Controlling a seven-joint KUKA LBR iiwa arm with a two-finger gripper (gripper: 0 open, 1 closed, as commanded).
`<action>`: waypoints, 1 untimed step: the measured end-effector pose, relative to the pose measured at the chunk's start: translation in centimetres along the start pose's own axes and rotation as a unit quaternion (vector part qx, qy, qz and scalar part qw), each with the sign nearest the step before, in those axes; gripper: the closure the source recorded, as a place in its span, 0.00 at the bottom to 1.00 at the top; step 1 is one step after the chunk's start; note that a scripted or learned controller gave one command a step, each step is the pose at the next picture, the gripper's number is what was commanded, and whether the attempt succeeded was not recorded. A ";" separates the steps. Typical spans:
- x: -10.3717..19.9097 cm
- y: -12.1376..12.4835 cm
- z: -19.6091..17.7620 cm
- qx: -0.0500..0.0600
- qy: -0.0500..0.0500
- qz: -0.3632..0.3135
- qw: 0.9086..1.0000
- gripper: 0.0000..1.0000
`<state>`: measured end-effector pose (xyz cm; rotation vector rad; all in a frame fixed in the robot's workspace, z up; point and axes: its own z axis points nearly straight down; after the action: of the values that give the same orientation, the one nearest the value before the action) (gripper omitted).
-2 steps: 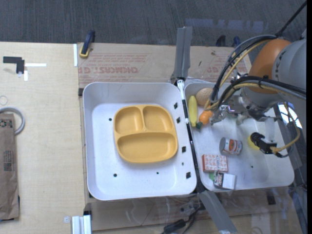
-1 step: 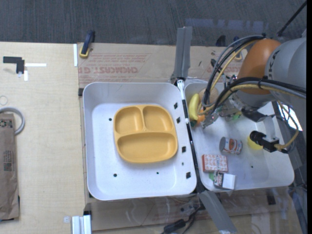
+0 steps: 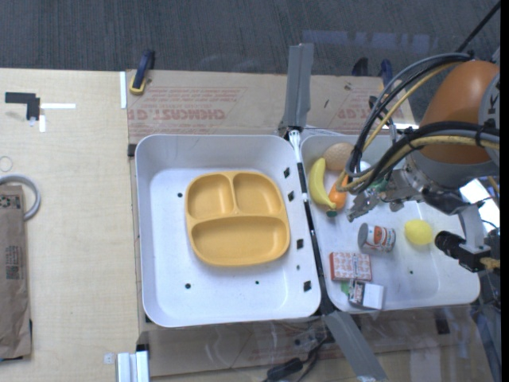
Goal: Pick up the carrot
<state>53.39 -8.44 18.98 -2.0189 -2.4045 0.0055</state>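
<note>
The small orange carrot [image 3: 337, 198] is seen just left of the tool [image 3: 359, 205]; its state cannot be told.

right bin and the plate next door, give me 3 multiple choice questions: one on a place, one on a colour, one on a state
1. Where does the banana lie?
A. in the left bin
B. along the left wall of the right bin
C. on the plate

2. What colour is the plate?
A. yellow
B. blue
C. white

3. How does the can rest?
A. upright
B. on its side
C. on the plate

Answers:
1. B, the banana lies by the wall that divides the bins, with the carrot at its lower end.
2. A, the three-part plate is yellow against the white left bin.
3. B, the can's side label faces up and its round end points left.
</note>
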 end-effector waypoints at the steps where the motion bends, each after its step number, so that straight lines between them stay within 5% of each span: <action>1: -2.5 4.7 7.2 0.000 0.000 0.056 0.998 0.00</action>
<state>58.45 -10.11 11.74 -2.1512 -2.2870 0.0055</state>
